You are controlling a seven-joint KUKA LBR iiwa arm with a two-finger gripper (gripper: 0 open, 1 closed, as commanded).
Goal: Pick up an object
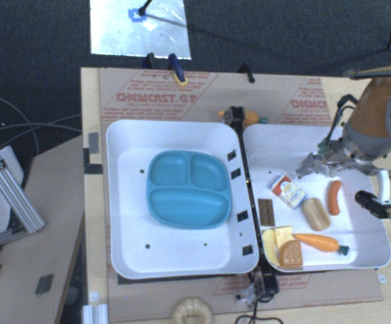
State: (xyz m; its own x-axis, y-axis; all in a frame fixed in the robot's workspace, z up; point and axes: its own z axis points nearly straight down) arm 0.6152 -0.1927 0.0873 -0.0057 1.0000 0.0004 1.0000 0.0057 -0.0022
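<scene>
Toys lie in the right bin (367, 252), and I see them from far away on my screen. My gripper (320, 162) hangs over the top part of that bin, above the little packet (289, 192). I cannot tell how it is set. Just beside the packet are a bread roll (316, 214) and a red sausage (333, 198). Lower down are a carrot (317, 241), a waffle (290, 254) and yellow cheese (276, 236). A blue plate (188, 188) sits in the left bin (124, 214).
</scene>
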